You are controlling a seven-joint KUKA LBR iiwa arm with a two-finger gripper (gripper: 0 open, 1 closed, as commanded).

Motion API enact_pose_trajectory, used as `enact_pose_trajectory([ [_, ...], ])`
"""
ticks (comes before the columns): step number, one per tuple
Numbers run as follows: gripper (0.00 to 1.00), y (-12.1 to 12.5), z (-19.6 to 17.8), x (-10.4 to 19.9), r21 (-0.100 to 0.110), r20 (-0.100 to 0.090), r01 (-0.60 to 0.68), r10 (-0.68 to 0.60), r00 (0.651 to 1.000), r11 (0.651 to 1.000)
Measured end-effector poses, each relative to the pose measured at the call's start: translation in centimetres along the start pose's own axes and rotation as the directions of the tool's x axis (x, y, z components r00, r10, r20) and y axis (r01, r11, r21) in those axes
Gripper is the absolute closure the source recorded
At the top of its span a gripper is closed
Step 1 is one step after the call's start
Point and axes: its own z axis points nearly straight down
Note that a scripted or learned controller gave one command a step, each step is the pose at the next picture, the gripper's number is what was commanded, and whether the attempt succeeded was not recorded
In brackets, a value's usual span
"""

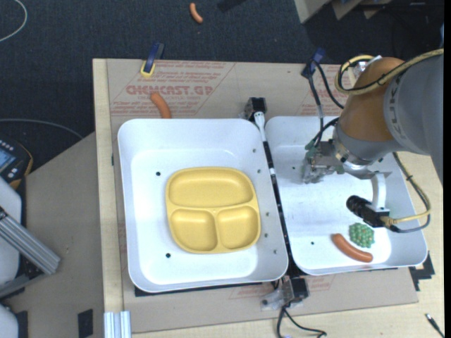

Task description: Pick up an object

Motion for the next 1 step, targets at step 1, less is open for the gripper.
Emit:
enact_pose_trajectory([
  [1, 1.00, 0.25, -5.71, -1.03, -0.006, 0.002, 0.000, 0.000, 1.000, 1.000],
])
